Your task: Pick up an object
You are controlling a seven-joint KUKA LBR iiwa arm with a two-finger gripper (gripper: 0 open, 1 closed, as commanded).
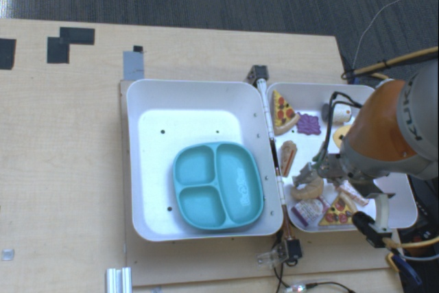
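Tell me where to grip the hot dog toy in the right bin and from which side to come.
Grip the hot dog across its narrow middle, coming straight down from above. It lies flat and long beside the bin's left wall, so the fingers should probably close across its short width, with the wall-side finger in the slim gap.

The gripper (317, 175) hangs in the right bin (405, 213). Behind it lie a pizza slice (282, 112) and grapes (309, 124); left, perhaps a hotdog (287, 157), then the left bin (199, 96) holding a tray (218, 184).
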